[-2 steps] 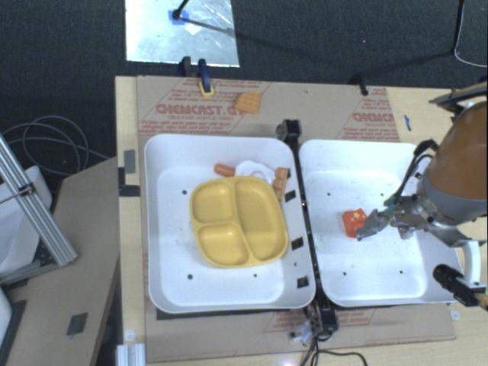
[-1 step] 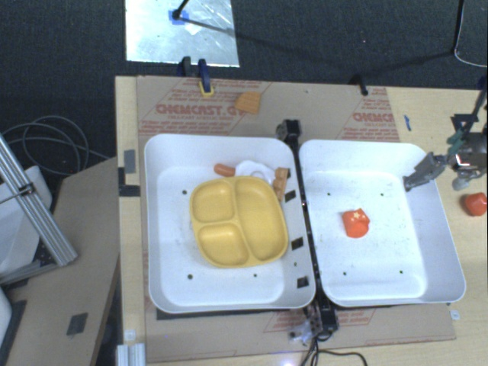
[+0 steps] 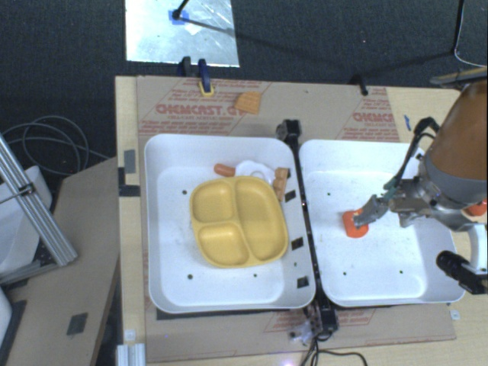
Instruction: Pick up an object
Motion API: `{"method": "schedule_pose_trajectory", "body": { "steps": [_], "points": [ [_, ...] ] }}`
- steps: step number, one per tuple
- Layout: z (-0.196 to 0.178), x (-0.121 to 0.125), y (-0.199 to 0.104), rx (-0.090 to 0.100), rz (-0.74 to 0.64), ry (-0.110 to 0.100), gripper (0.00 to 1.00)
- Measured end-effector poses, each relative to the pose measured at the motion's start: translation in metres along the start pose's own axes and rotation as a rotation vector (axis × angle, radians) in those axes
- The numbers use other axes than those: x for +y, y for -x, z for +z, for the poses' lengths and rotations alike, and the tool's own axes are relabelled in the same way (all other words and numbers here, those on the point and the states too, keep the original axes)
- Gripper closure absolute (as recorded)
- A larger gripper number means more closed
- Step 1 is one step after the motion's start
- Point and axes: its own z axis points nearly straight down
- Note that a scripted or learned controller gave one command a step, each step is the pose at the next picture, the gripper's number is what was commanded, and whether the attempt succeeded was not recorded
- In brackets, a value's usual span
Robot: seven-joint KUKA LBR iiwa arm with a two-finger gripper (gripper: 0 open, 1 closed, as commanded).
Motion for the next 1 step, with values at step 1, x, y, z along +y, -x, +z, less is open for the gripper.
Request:
{"method": "schedule_pose_trajectory", "body": {
  "steps": [1],
  "points": [
    [-0.0898, 0.0447, 0.0811, -0.011, 0.008, 0.022, 0.0]
  ]
}}
